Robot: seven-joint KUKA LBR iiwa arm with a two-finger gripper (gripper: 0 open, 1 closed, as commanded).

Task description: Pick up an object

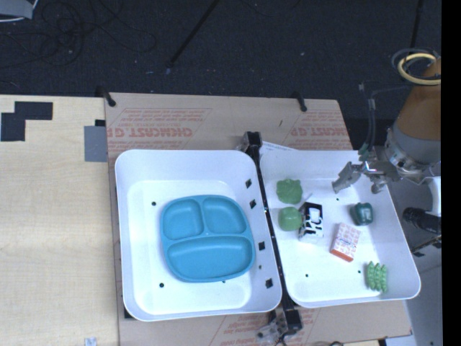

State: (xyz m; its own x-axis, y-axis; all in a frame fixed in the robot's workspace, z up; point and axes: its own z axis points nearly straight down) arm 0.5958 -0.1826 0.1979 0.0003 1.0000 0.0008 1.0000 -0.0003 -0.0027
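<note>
The right bin [403, 265] holds several small objects. A light green lump [289, 191] and a green ball [290, 218] lie near its left wall. A black-and-white item [312, 220] rests against the ball. A pink and white box [346, 241] sits mid-bin, a teal object [362, 213] lies to its upper right, and a green bumpy piece [376, 276] is by the front right corner. My gripper [357, 185] hangs over the bin's back right part, just above the teal object. It is open, with nothing between its fingers.
The left bin [137, 193] holds a blue divided plate [207, 236]. A black divider strip [261, 215] runs between the bins. Cardboard lies under both bins. The arm's grey body [418, 132] stands at the right edge, next to the right bin.
</note>
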